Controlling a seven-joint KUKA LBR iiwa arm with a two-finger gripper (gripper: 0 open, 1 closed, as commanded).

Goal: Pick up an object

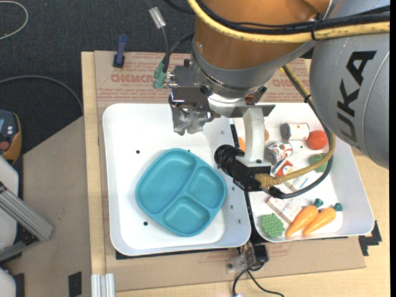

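White bin (117, 166): left of the pair, holds the plate.
Teal plate (180, 192): flat at mid-bin; likely light, stiff, slick plastic; best gripped at a raised rim.
Claw (187, 121): over the bin's far end, apart from the plate; opening cannot be told.

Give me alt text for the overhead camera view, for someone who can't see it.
A grey and orange robot arm holds its claw above the far end of the left white bin, which contains a teal divided plate. The right bin holds small toy foods, including two carrots.
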